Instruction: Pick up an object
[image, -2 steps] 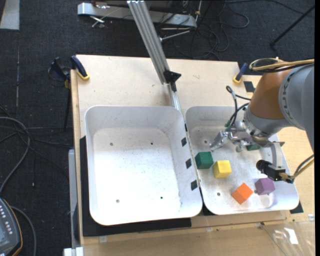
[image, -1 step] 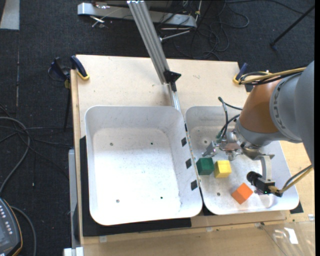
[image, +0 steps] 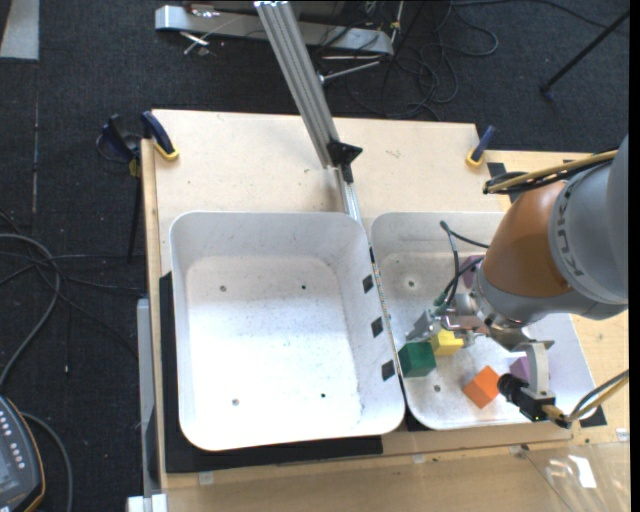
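Looking down from above, we see nearest us the front rim of the right bin (image: 440, 420), and just inside it an orange block (image: 482, 386) lying free on the white floor, with a small purple piece (image: 519, 367) beside it at the right. A little further in sit a green block (image: 417, 359) and a yellow block (image: 449, 341), touching or nearly so. Our gripper (image: 447, 322) hangs right over the yellow block; we cannot tell how it is set or whether it grips anything. Behind it rise the orange band (image: 525, 250) and grey arm (image: 595, 235). The left bin (image: 190, 330) lies alongside, and beyond both, the pale bench (image: 260, 160).
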